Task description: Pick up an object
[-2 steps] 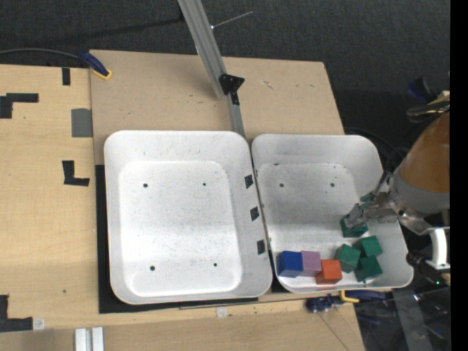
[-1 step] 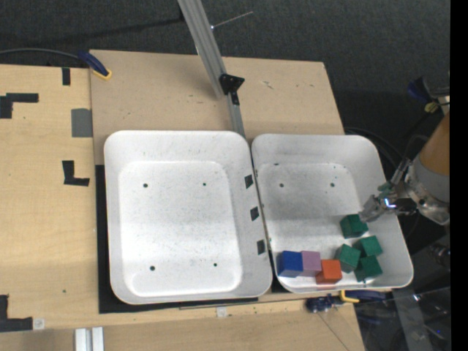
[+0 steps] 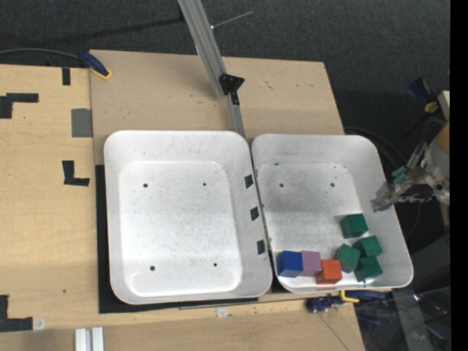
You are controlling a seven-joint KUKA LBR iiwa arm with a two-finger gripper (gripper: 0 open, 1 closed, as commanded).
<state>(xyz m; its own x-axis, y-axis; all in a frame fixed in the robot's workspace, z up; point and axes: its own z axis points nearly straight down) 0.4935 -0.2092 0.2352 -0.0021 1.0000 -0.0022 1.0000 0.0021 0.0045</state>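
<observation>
The right bin (image 3: 314,152) holds a cluster of small blocks in its near right corner: a blue block (image 3: 290,262), a purple block (image 3: 311,262), an orange block (image 3: 330,270) and several green blocks (image 3: 354,225). My gripper (image 3: 389,197) hangs at the right bin's right rim, above and to the right of the green blocks, touching none of them. Nothing shows between its tips.
The left bin (image 3: 175,218) sits beside the right one on the wooden bench. A slanted metal rail (image 3: 205,35) runs from the top down to the gap between the bins. Black clips (image 3: 254,213) line the shared edge.
</observation>
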